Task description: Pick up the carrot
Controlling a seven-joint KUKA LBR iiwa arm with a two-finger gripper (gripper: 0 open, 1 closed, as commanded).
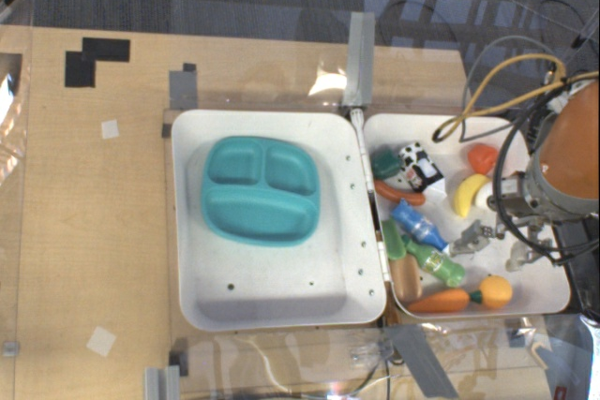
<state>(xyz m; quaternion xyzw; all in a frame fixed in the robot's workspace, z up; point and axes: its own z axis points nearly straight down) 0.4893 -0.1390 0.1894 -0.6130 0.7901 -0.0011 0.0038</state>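
The carrot (pixel 439 301) is orange with a green stub and lies flat along the front wall of the right bin (pixel 553 300). An orange fruit (pixel 496 291) sits just to its right. My gripper (pixel 495 248) hangs over the right half of that bin, above and a little right of the carrot. Its two metal fingers (pixel 469 238) are spread apart with nothing between them. The grey arm with its orange band (pixel 572 155) reaches in from the right edge.
The right bin also holds a banana (pixel 469 194), a red tomato (pixel 483 156), a black-and-white cow toy (pixel 418 167), a blue bottle (pixel 412 222) and a green bottle (pixel 439 263) close to the carrot. A teal divided plate (pixel 261 190) lies in the left bin (pixel 281 304).
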